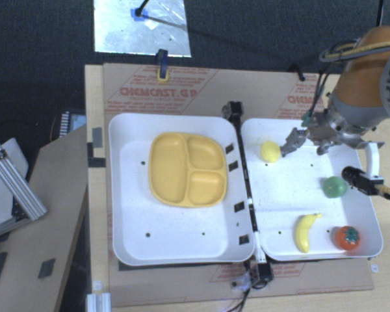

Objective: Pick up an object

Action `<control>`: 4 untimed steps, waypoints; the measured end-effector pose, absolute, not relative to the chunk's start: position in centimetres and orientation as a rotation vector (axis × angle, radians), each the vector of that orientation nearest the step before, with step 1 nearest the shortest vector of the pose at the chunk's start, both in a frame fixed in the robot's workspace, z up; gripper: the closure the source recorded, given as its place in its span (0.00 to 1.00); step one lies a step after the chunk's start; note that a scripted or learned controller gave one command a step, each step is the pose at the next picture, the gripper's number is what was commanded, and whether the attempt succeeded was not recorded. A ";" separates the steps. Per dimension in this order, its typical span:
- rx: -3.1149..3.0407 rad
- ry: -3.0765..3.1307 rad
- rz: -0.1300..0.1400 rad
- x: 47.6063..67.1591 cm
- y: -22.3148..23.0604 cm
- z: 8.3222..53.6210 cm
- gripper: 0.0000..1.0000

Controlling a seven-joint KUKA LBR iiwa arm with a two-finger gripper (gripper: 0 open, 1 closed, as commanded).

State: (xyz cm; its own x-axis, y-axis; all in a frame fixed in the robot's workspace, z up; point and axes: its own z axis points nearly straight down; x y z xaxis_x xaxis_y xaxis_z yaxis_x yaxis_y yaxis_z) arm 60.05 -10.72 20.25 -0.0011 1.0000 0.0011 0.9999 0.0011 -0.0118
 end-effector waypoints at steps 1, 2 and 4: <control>-2.218 -2.226 -0.001 60.3 -10.7 21.0 0.00; -2.219 -2.222 0.002 60.4 -10.6 16.8 0.00; -2.221 -2.222 0.000 60.5 -11.6 8.3 0.00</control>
